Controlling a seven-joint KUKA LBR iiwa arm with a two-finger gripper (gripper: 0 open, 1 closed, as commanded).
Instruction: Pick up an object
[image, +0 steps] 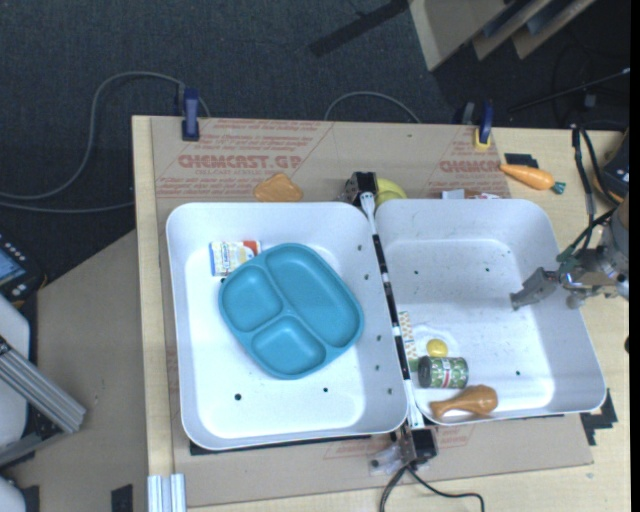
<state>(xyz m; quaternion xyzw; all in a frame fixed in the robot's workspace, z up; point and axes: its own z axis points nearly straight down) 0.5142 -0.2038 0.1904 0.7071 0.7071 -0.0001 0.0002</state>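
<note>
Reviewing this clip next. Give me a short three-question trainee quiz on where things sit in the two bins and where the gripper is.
1. True or false: the blue divided plate lies in the left bin.
2. Which thing lies nearest the right bin's front rim? A) green can B) tan drumstick-shaped toy C) yellow round piece
3. Fill in: the gripper is over the right bin's ____ side, away from the three things clustered at its front left corner.

Key: 1 true; 2 B; 3 right.

A grey metal claw (535, 290) with dark cables trailing behind it.
</note>
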